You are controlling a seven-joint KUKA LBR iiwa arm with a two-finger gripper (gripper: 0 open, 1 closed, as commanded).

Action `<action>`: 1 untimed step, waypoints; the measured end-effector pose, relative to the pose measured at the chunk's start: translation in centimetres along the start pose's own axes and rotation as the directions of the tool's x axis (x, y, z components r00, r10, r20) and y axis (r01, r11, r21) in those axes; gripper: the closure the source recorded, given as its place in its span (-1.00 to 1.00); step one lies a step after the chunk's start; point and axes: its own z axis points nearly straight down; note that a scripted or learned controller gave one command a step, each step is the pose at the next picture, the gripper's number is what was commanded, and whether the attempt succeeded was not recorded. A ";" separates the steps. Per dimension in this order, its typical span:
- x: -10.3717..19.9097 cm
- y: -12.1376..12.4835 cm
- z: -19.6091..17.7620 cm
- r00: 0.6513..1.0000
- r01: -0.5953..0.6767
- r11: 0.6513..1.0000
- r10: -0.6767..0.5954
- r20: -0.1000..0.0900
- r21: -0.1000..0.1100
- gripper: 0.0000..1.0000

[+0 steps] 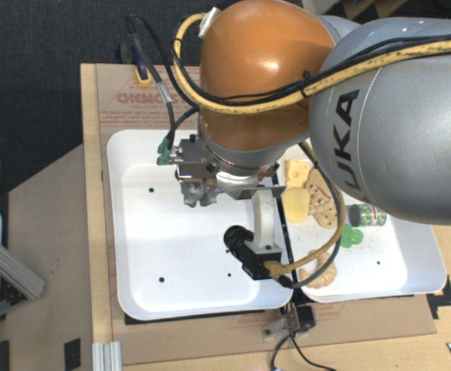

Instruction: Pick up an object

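Hand (198,195) sits low over the left bin (144,284), under the orange wrist; can't tell its state or whether it has anything. Pickable stuff's all to its right, in the right bin (411,280): yellow block (296,205), cracker (320,204), green piece (352,236).

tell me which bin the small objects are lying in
The right bin, under the arm: a yellow block, a green piece and other bits lie there. The left bin shows bare white floor.
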 end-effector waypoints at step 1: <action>0.4 1.4 -15.9 1.000 -0.005 1.000 0.005 -0.011 -0.027 1.00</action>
